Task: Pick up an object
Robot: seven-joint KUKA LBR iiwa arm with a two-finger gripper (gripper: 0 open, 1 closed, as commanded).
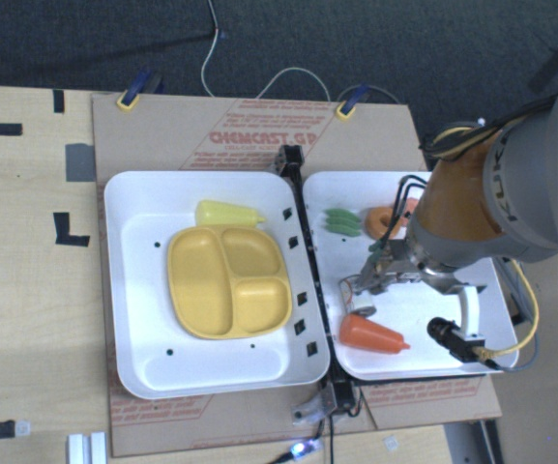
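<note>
Carrot (372,333): orange, lying flat in the right bin (472,367), near that bin's front edge; long axis runs left to right with the narrow tip toward the right, tilted slightly toward the front.
My gripper (366,283): low over the right bin, just behind the carrot's blunt end; nothing visible between my fingers, and I cannot tell how far apart they stand.
My arm (482,201): grey with an orange band, covering the right bin's rear right part.
Neighbours: green piece (343,222) and orange ring (385,220) toward the rear of the right bin, apart from the carrot.
Open room: bare white floor to the carrot's right; divider wall (303,259) close on its left.
Left bin (133,356): yellow divided plate (228,280), with a yellow piece (228,213) at its rear edge.
</note>
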